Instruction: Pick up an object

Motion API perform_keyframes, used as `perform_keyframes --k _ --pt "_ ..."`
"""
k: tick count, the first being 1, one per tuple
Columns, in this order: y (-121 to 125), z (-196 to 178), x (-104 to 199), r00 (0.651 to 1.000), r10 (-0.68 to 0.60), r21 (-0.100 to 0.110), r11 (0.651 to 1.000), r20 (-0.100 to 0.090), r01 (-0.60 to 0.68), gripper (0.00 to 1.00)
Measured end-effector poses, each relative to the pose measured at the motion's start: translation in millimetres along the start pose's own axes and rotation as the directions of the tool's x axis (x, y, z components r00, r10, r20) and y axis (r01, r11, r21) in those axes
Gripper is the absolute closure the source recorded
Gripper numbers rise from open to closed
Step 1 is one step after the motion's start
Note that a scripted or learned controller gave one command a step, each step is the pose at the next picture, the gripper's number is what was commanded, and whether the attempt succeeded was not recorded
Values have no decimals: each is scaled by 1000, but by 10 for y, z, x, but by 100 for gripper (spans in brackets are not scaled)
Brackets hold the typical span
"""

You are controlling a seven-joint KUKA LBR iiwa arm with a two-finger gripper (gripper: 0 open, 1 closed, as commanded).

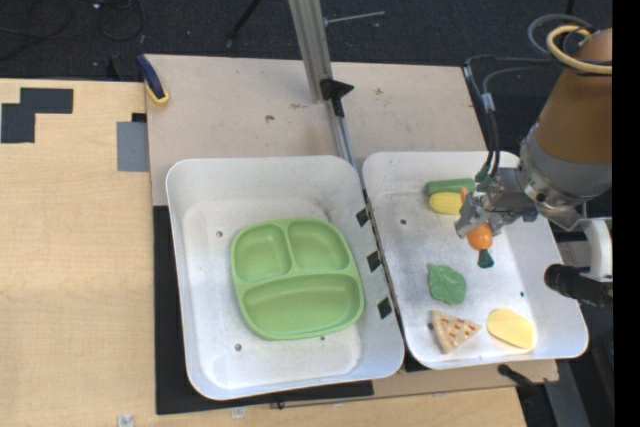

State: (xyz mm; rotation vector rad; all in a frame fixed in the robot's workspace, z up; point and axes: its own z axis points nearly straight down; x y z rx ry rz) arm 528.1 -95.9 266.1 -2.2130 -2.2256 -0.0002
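While the gripper (478,220) hangs low over the right bin (560,340), we see a small orange object (481,237) directly under it, but cannot tell whether the gripper clamps it.

A grey robot arm with a broad orange band above its wrist (575,130) reaches in from the right, angled downward. Its small metal two-finger gripper (478,220) hangs low at the arm's left end.
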Motion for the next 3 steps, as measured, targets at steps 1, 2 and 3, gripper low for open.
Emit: perform_keyframes --k 1,2,3 --pt "205 15 505 1000 0 0 1000 1 0 100" --pt "329 42 1087 1000 1 1 1000 1 -1 100" --pt "437 265 1579 1000 2 3 1000 2 -2 100"
